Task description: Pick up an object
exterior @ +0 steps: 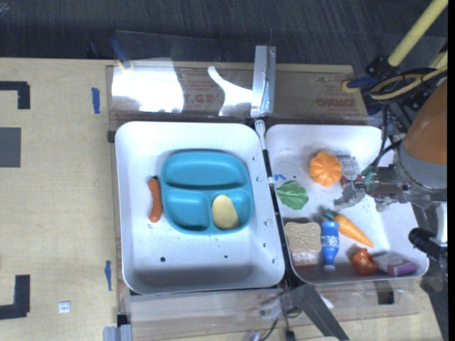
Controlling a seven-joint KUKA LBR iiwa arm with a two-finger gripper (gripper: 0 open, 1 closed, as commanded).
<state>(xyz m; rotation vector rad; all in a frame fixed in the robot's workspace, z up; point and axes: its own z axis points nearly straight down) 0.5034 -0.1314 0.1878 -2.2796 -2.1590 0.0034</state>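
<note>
Gripper [350, 192] low in right bin [370, 135], just beside carrot [352, 231] and below pumpkin [325, 168]. Finger state: cannot tell. Carrot probably light, stiff, smooth plastic. Grasp across thick middle; tapered tip likely to slip.

I see a light wooden bench [57, 212] carrying two shallow white bins side by side, the left bin [135, 190] and the right bin [298, 137], their inner rims touching at the middle. On the bare benchtop left of the bins I note black tape marks [18, 94], a grey patch [8, 148] and short blue tape strips [95, 99]. Behind the bins, brown cardboard [313, 91] lies flat along the bench's far edge, with a glare-covered clear sheet [185, 77] and an upright metal divider [263, 80] between the bin corners.
</note>
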